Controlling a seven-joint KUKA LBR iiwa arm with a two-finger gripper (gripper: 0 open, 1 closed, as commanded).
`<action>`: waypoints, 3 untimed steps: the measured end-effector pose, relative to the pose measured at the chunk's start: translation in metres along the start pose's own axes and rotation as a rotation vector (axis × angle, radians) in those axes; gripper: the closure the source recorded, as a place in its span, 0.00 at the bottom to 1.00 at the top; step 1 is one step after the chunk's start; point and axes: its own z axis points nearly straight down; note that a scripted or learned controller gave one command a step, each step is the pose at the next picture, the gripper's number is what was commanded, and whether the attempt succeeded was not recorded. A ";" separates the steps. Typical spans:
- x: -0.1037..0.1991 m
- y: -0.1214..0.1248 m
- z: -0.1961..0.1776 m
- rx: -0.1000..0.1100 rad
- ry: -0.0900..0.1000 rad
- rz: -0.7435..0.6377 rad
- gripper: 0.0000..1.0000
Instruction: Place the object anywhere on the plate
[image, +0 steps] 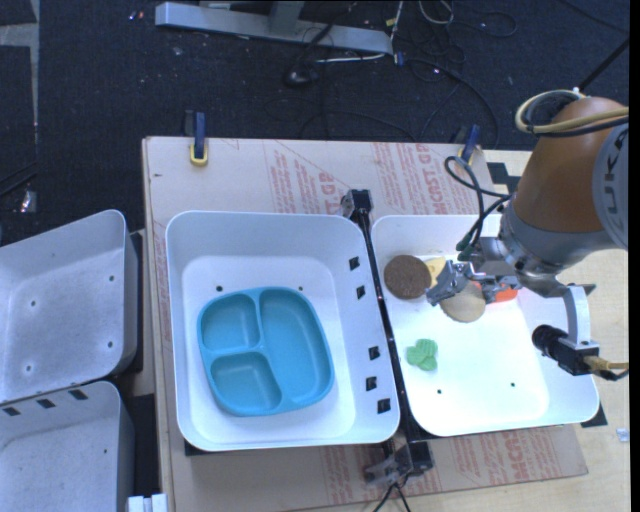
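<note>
Gripper (450, 287) sits low in the right bin (500, 400), at its far side; cannot tell its grasp state. Just beside it: brown round piece (406, 276), yellow piece (436, 267), tan round piece (465, 308), an orange-red bit (506, 294). Green piece (423, 353) lies apart, nearer the front. Blue 3-compartment plate (265, 350) rests in the left bin (190, 300).

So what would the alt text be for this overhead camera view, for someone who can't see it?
A grey and orange robot arm reaches from the right over the right white bin, above a brown disc, a tan round piece and a small green item. A blue divided plate sits in the left white bin.
</note>
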 end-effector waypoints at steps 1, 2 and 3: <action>0.042 0.015 0.008 0.000 -0.001 0.000 1.00; 0.098 0.033 0.000 -0.002 0.000 -0.001 1.00; 0.140 0.053 0.006 -0.001 -0.001 0.000 1.00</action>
